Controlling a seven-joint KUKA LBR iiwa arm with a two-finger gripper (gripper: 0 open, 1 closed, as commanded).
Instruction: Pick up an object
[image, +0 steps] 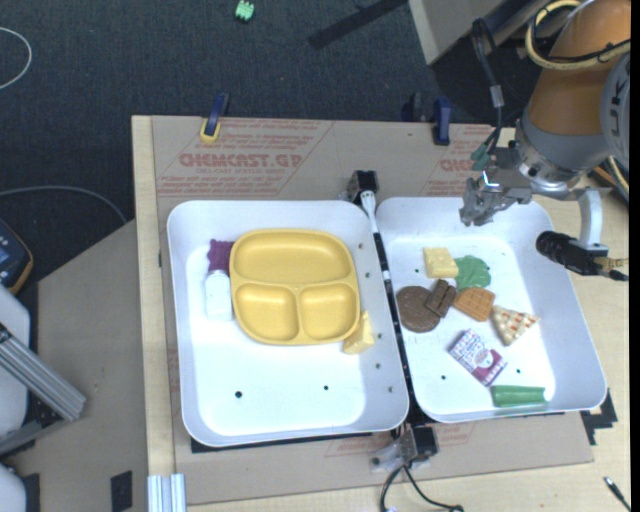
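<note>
Nearest the lower edge of the frame, a flat green piece (519, 396) lay against the bottom rim of the right bin (580, 345). Just above and left of it sat a small purple-and-white packet (476, 356), tilted. Higher up, a pizza-slice toy (513, 324) lay toward the right of the cluster, with an orange waffle-like piece (476, 303) just beside it on the left. A dark brown bar (440, 298) leaned against a round brown cookie (417, 309) at the left of the bin. Above these, a pale yellow block (440, 262) touched a green leafy piece (471, 269).

In the left bin (190, 330), a yellow divided plate (295, 285) filled the middle, with a purple item (219, 254) and a white bottle (217, 295) at its left edge and a small yellow scrap (359, 337) at its lower right corner.

Farther back, in the upper right of the frame, the gripper (482, 213) hung over the top rim of the right bin, holding nothing; whether its fingers stood wide or narrow could not be told. All the pickable objects lay below it in the frame, the yellow block and green leafy piece being the closest, slightly down and left of it, apart from it.
</note>
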